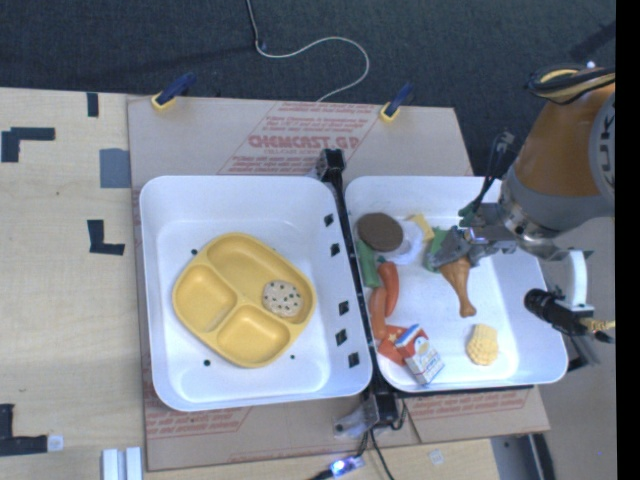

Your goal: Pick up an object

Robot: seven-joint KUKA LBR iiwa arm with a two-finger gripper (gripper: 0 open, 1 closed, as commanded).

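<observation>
The grey end effector (462, 240) is hovering low over the right-hand shallow white bin (545, 368), close to that bin's far right corner, directly above the thick end of a brown plastic toy chicken drumstick (460, 278). Whether it is spread or pressed together I cannot tell from this angle, and nothing is visibly pinched in it.

The drumstick is lying flat near the middle of the right bin, its narrow bone end pointing toward the bin's near edge. It looks like hollow moulded plastic: probably light, stiff, and smooth enough to slip or roll under an off-centre squeeze. The slim shank seems the safest place to take hold, gripped across its width.

Near the bin's near right corner a knobbly yellow toy corn piece (482, 344) is sitting, well apart from the drumstick. In the left bin a yellow three-compartment plastic plate (215, 298) is carrying a speckled toy cookie (282, 297) in its right-hand compartment.
</observation>
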